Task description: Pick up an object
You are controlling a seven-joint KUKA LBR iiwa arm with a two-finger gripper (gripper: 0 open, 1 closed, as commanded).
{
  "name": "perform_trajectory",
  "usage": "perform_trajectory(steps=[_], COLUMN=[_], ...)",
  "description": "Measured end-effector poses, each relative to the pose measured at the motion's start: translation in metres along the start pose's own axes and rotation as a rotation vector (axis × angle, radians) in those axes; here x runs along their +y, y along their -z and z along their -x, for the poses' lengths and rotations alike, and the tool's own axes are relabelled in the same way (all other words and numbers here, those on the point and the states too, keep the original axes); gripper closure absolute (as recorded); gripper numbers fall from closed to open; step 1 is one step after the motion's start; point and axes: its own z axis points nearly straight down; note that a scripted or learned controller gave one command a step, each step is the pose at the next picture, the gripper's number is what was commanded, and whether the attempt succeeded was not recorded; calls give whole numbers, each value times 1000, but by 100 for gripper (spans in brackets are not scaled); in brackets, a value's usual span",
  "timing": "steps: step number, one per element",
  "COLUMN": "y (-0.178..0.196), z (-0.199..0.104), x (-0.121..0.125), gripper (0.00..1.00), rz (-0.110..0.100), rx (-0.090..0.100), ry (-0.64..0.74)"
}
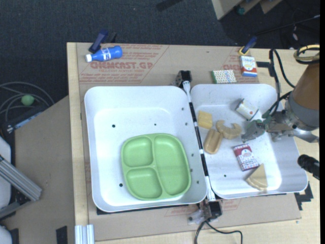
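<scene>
Looking down at a slant on a brown bench, two shallow white bins sit side by side. The left bin holds a light green divided plate with three compartments, lying flat toward the near side.

The right bin holds the loose objects. A tan block lies near the dividing edge, with a rounded tan piece just below it and a curved tan piece beside them. A small white box sits toward the far side. A small red and white packet lies near the middle, and a tan wedge rests near the front right corner.

The grey arm reaches in from the right, its gripper low over the right bin, between the white box and the red packet and just beside the curved tan piece. Whether its fingers are apart or closed cannot be made out, and nothing is visibly held.

Outside the bins, a blue and white bottle lies on the bench at the far left, a small patterned card and a small orange and white box lie beyond the right bin.
</scene>
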Motion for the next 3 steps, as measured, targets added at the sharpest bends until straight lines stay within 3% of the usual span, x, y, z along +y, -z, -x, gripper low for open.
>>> perform_trajectory(steps=[1, 2, 3], y=[-106, -96, -5], z=[11, 11, -76], x=[10, 11, -10], gripper=[0, 100, 100], rz=[0, 1, 1], rx=[0, -1, 1], ry=[0, -1, 2])
